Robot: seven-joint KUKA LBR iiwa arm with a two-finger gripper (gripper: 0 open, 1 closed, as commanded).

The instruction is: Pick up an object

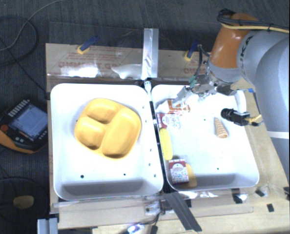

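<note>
Gripper (184, 95) low at right bin's (242, 179) far-left corner, jaw state unreadable, red-white packet (173, 112) just beneath and nearer the camera; wall crowding and flat packets overlapping there could, I judge, cause a slip or empty close.
</note>
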